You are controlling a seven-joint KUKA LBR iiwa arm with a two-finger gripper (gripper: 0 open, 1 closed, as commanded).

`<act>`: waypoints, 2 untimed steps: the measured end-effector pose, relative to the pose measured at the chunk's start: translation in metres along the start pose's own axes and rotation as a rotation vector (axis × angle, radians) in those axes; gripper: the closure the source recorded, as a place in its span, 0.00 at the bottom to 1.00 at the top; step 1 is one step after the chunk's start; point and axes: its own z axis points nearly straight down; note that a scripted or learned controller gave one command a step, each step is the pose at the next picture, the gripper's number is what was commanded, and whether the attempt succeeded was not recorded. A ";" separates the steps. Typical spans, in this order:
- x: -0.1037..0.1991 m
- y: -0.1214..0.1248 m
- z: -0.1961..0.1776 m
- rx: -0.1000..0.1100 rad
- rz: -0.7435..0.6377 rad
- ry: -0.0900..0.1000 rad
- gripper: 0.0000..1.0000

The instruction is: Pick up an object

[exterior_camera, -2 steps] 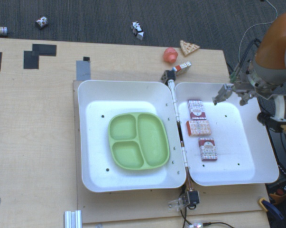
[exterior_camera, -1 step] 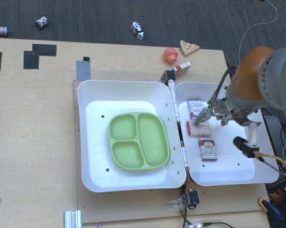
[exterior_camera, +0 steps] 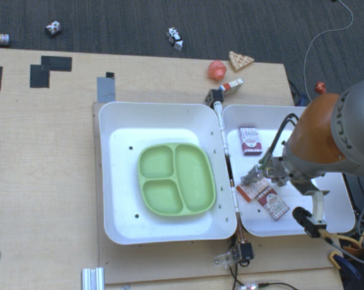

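The grey arm (exterior_camera: pixel 344 132) with its orange band reaches into the right bin (exterior_camera: pixel 344 219); the gripper (exterior_camera: pixel 256 175) hangs low just above a red-and-white packet (exterior_camera: pixel 271 201) on the bin floor; whether its grip is apart or together cannot be told; a second red-and-white carton (exterior_camera: pixel 250 140) lies near the bin's far wall; the left bin (exterior_camera: pixel 112 180) holds a green 3-compartment plate (exterior_camera: pixel 176 179); a red ball (exterior_camera: pixel 217 70) sits on the bench beyond.

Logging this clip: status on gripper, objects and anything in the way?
Gripper low in right bin, over red packets. Grasp unconfirmed. Another red packet lies apart. Green divided plate in left bin, out of the way.
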 end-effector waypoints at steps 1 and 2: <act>0.000 0.003 -0.013 -0.009 -0.001 -0.002 1.00; -0.001 0.003 -0.013 -0.008 -0.001 -0.003 0.00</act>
